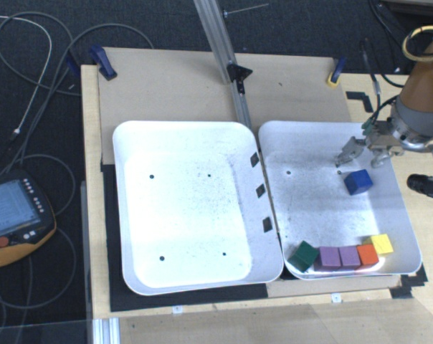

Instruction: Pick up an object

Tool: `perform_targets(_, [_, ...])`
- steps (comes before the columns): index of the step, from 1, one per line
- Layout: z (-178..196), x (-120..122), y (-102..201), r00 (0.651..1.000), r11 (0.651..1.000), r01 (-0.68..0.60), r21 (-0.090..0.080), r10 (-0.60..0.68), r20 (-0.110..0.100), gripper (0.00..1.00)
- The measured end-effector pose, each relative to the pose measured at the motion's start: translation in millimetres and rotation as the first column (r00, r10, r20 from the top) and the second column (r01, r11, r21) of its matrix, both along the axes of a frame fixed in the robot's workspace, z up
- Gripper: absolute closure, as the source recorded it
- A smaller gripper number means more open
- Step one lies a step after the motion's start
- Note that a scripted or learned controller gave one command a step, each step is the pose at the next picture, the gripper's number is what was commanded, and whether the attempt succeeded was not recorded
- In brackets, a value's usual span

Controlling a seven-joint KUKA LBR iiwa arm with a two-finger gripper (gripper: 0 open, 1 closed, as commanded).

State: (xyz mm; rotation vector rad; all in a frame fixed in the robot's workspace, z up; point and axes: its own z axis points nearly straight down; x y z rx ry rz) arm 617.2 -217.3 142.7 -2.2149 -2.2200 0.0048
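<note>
- My claw [364,151] hangs over the upper right part of the right bin [302,192], reaching in from the right side of the view.
- Its two fingers are spread apart, and nothing sits between them; I have hold of nothing.
- A blue block [358,182] lies on the right bin's floor just below my claw, slightly tilted. From this slant I cannot tell whether a fingertip touches it.
- Along the near edge of the right bin sits a row of blocks, pressed close together: a green block [302,255] at the left end, then a purple block [330,256], a second purple block [350,256], an orange block [367,254], and a yellow block [382,244] at the right end.
- The row is well apart from the blue block, with bare white floor between them.
- The left bin [181,206] stands beside the right one, their rims meeting in the middle of the counter [166,92]. Its white floor bears a few small dark dots and a fine speckling.
</note>
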Motion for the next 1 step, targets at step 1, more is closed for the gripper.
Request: perform_targets(1, [-46.1, 42.1, 34.4, 1.000, 1.000, -0.003, -0.001, 0.003, 0.006, 0.00])
